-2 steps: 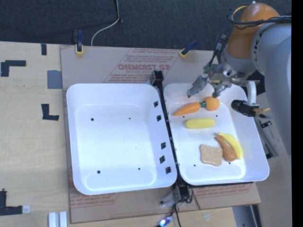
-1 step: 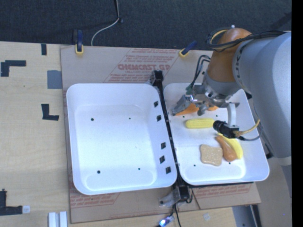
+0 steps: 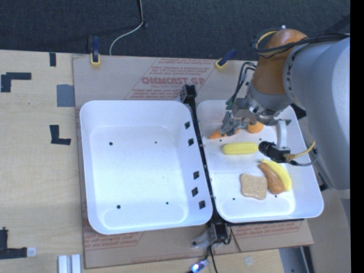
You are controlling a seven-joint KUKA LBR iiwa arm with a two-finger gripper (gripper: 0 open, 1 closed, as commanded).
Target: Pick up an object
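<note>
Claw: low at the right bin's 11 o'clock, over an orange piece; grip state hidden, cannot tell.
Corn: long axis 9-to-3 o'clock.
Banana: points 11-to-5 o'clock.

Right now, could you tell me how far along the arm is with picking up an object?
Done: the arm has reached into the right bin and lowered its gripper to the far left corner, over an orange item.

In hand: I cannot see anything held.

Left: a grasp and lift. The corn cob, banana and bread slice lie on the bin floor.
</note>
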